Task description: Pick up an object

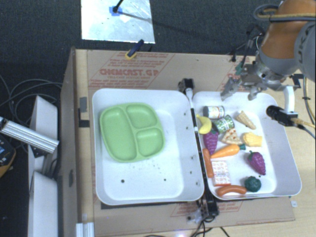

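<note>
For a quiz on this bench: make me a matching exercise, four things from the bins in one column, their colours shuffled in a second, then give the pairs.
Things:
1. divided tray
2. carrot
3. banana
4. grapes

Colours:
A. purple
B. yellow
C. light green
D. orange

Pairs: 1-C, 2-D, 3-B, 4-A

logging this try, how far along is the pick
Barely started. Nothing looks picked: the toy food, such as the carrot, banana and can, lies in the right bin. In hand: the gripper, open, hangs over that bin's back edge with nothing between its fingers. Left: descend, close on one item, lift.
</note>
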You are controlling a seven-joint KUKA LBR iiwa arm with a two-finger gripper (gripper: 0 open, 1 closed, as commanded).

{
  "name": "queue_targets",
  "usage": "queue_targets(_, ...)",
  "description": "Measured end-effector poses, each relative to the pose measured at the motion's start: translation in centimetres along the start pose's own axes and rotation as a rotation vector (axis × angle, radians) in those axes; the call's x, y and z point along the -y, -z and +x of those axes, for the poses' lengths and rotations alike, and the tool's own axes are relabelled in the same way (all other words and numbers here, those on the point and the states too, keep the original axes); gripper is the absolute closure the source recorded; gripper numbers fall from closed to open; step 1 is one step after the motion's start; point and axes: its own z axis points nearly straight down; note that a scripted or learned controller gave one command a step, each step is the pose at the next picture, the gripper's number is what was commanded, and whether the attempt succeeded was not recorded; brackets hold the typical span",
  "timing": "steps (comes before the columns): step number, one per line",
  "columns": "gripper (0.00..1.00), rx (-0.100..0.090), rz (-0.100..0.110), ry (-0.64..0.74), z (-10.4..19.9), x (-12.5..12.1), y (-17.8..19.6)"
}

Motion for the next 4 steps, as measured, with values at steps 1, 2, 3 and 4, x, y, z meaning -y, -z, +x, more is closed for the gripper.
queue_targets(1,0.0,0.0,0.003,-0.001,0.7,4.6,-7.5)
queue_targets(2,0.0,0.004,-0.01,-0.002,0.6,3.2,-13.8)
queue_targets(3,0.0,0.004,-0.004,0.0,0.0,-2.0,-14.8)
queue_targets(4,0.0,0.0,0.0,-0.001,-1.2,2.5,-15.0)
